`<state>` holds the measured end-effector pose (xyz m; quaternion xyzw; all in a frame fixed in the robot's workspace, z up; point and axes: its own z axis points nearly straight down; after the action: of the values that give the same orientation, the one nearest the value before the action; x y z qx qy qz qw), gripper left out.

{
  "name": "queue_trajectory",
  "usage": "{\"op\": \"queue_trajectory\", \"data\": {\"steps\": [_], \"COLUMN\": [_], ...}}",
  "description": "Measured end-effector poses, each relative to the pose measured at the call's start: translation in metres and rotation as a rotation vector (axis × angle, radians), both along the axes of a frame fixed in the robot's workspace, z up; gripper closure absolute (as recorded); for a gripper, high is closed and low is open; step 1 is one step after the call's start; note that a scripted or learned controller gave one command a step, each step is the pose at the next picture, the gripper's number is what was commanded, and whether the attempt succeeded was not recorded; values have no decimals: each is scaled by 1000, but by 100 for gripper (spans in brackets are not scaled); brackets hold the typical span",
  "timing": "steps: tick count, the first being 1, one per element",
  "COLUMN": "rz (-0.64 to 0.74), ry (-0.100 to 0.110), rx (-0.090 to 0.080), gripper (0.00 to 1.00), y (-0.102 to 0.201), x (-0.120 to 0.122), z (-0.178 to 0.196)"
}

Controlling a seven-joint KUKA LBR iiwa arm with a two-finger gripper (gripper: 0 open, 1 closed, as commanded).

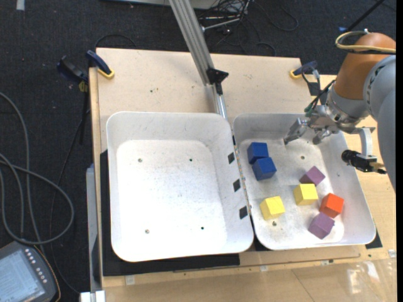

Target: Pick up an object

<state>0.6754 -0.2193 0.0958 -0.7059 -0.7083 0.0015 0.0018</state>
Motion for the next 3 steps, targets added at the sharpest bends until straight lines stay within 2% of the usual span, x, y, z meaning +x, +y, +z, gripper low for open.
{"op": "queue_trajectory", "data": {"steps": [1, 3], "rz": [1, -2], "ry": [-9, -12], "rx": [-3, -3], "gripper": [100, 100], "y": [0, 0], "x": [2, -3], "z": [15, 106]}}
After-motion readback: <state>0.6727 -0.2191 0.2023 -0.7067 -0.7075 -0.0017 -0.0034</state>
